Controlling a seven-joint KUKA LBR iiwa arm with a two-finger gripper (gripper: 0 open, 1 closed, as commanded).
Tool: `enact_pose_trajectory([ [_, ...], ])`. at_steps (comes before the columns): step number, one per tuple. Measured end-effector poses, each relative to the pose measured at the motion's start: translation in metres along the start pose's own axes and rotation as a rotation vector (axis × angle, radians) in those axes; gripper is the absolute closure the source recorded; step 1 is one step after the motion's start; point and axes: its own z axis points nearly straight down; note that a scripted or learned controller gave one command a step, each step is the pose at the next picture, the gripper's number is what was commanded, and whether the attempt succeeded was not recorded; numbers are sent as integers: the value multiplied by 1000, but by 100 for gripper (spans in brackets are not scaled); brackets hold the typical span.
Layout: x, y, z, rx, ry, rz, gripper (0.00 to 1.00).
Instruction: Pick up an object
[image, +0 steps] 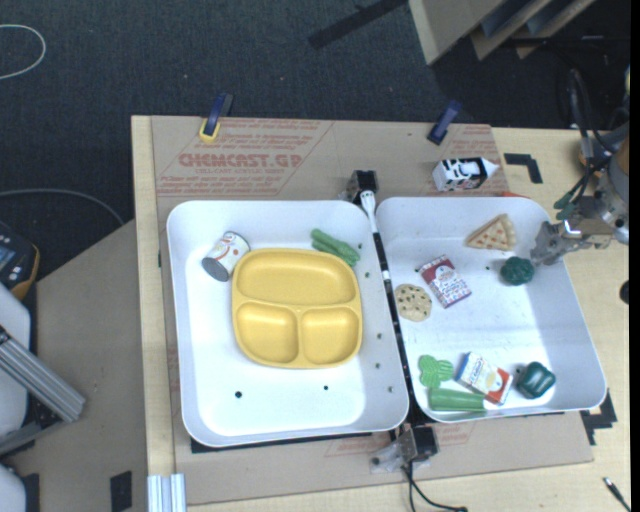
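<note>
My gripper (552, 244) hangs over the right rim of the right bin (560, 330), low, with the arm reaching in from the right. Just left of it lies a dark green round toy (517, 270), close to the gripper tip; I cannot tell if they touch. A toy pizza slice (491, 234) lies further up and to the left. A red carton (444, 281) and a cookie (412, 301) sit in the bin's middle left. Along the near edge are a green leafy piece (434, 371), a green pod (456, 399), a small box (483, 377) and a green pepper (536, 380).
The left bin (190, 330) holds a yellow divided plate (297, 305), a small tin can (224, 255) and a green bean pod (334, 245). A black-and-white carton (465, 173) stands on the cardboard behind the right bin. Clamps hold the board's far edge.
</note>
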Motion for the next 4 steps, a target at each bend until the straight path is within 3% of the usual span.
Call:
enact_pose_trajectory([
  [1, 60, -4, -6, 7, 5, -4, 100],
  [4, 243, 16, -6, 3, 4, -5, 100],
])
